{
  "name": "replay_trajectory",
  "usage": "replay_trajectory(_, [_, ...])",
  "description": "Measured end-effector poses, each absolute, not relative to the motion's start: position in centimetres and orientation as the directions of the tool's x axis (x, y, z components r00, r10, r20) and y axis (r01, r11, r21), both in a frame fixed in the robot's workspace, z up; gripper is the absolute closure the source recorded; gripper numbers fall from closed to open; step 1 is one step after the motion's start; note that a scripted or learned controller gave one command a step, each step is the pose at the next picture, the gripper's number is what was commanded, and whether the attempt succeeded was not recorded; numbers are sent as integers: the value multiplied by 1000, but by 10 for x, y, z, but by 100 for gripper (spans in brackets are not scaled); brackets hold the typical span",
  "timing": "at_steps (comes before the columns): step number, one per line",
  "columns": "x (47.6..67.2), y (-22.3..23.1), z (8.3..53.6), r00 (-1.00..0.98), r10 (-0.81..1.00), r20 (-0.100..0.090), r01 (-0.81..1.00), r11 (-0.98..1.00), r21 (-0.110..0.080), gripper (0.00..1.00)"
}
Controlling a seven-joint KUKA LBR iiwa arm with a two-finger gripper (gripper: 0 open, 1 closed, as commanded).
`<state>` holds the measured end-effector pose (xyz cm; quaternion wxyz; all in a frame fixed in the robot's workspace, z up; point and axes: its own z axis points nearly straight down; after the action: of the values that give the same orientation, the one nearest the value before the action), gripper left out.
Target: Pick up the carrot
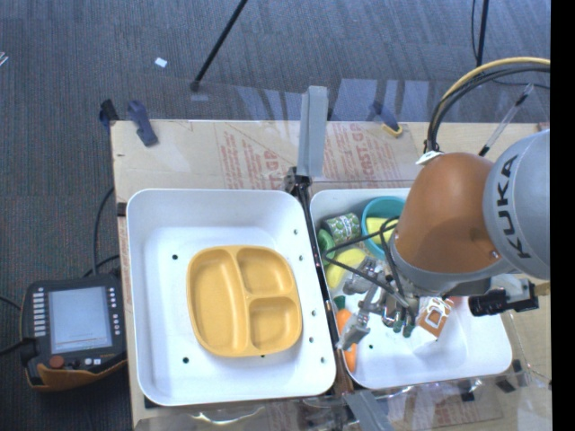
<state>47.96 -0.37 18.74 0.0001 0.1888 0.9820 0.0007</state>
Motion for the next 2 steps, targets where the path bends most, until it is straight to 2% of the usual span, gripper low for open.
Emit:
replay_trajectory(1, [477, 13, 186, -730, 684, 1, 684, 730, -2, 0])
replay_trajectory(2, [476, 13, 186, -957, 289, 3, 289, 957, -1, 0])
